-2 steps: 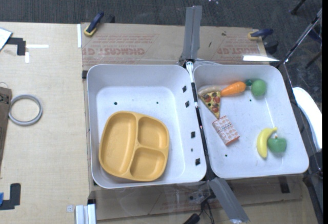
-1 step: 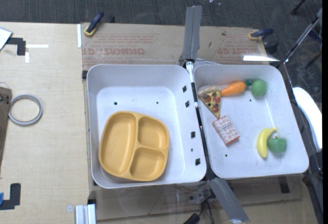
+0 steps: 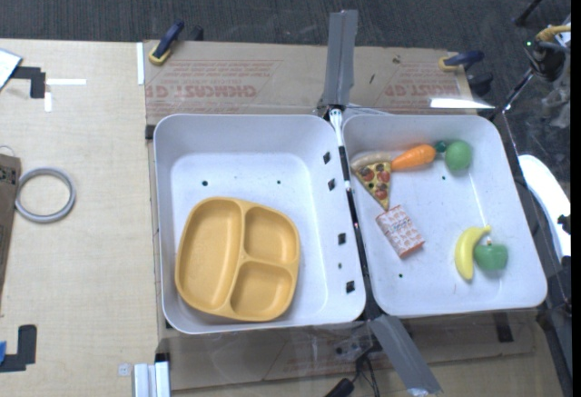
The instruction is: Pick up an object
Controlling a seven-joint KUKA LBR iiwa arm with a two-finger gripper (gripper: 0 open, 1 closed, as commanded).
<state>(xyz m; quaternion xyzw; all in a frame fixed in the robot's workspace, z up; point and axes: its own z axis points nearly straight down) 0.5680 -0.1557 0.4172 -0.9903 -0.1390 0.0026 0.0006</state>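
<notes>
Two white bins sit side by side on the bench.

The left bin [image 3: 172, 143] holds one thing, a yellow plate [image 3: 238, 259] with three parts. The plate lies flat near the front edge of this bin, closer to the left wall than to the right one.

The right bin [image 3: 517, 282] holds the small things that could be picked up. A toy pizza slice [image 3: 374, 179] lies in the back left corner, with its pointy end facing the front. An orange carrot [image 3: 413, 158] lies along the back edge and touches the crust of the pizza slice. A round green fruit [image 3: 457, 155] sits just beside the carrot's leafy end, toward the back right corner. A little red and white packet [image 3: 399, 232] lies flat near the left wall, about halfway between the back and front edges, just in front of the pizza tip. A yellow banana [image 3: 466, 253] lies near the front right corner, and a green apple [image 3: 491, 257] touches it on the side closest to the right wall.

Brown cardboard [image 3: 236, 82] lies under the back of both bins. A blue clamp [image 3: 167, 41] holds its back left corner and another blue clamp [image 3: 463, 60] holds its back right side. A grey strip [image 3: 340, 59] runs back from where the two bins meet. A roll of tape [image 3: 42, 194] lies on the bench [image 3: 91, 295], well apart from the left bin, near the bench's left edge.
</notes>
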